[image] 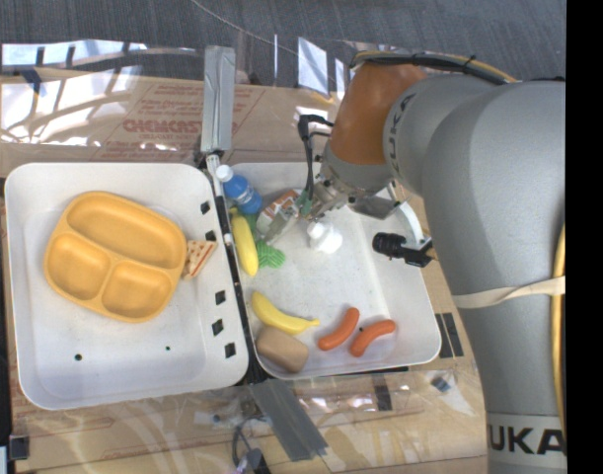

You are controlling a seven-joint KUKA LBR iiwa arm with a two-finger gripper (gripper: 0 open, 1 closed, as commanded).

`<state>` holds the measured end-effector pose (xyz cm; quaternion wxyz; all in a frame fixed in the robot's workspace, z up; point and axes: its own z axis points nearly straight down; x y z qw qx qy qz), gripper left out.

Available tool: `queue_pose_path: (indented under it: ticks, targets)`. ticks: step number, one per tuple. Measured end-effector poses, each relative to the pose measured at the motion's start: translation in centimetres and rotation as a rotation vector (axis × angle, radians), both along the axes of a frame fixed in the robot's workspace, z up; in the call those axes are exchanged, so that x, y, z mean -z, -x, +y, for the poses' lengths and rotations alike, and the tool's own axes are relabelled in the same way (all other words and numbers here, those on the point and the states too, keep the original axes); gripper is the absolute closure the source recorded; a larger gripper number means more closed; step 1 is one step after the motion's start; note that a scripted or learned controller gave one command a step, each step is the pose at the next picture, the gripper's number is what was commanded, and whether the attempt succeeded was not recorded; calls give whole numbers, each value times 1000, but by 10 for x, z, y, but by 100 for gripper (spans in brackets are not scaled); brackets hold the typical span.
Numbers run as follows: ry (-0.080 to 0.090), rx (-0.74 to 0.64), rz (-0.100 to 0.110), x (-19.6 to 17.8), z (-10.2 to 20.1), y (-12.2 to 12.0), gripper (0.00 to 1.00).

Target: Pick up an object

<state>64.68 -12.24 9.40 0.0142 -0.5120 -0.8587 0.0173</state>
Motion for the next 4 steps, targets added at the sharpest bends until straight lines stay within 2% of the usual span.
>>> queue_pose_path:
  ticks: [1,2,3,4]
  targets:
    - [-20,-379,-34,-28,5,-9,0]
    - [-18,-280,-34,4,19,111,0]
    - [-22,-175,-35,4,10,119,0]
    - [-11,-35,-36,4,16,66,0]
